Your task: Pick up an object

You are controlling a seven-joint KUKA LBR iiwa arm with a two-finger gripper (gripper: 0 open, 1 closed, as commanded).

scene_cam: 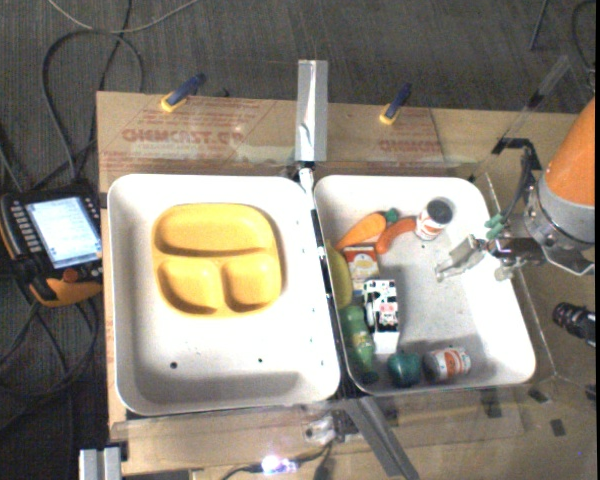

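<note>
The hand (467, 256) is hovering over the right bin (500, 313), fingers parted and gripping nothing, near the small jar (437, 215).

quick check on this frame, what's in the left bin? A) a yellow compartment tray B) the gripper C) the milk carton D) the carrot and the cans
A: the yellow compartment tray lies alone in the left bin, while the carrot, the milk carton and the cans sit in the right bin, where the gripper hangs over its right part.
</note>
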